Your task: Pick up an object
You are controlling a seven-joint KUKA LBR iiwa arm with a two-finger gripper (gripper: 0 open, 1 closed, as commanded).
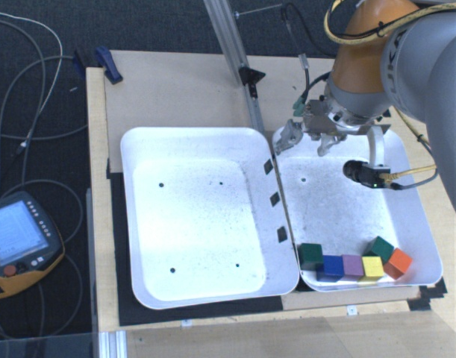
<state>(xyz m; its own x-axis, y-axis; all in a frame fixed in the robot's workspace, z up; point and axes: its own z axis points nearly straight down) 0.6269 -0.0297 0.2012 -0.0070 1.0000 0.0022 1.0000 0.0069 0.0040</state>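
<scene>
The wooden bench (183,80) carries two shallow white bins side by side. The left bin (138,155) is the broader of the pair, its speckled floor marked with four small dark dots. The right bin (414,222) touches it along a shared edge where three small black clips sit.

The grey arm (429,58) comes in from the upper right, its orange band (366,43) just above the wrist. The gripper (306,136) hangs over the far end of the right bin, near its upper left corner. Its two metal fingers stand spread apart with nothing between them, as far as this slanted angle lets me judge.

All the blocks lie in a curved row along the near rim of the right bin, well apart from the gripper: a dark green cube (311,256), a blue cube (333,266), a purple cube (352,265), a yellow cube (372,266), another green cube (381,247) and an orange cube (398,262). Each touches its neighbour.

A teach pendant (19,237) rests on the dark floor to the left of the bench.
</scene>
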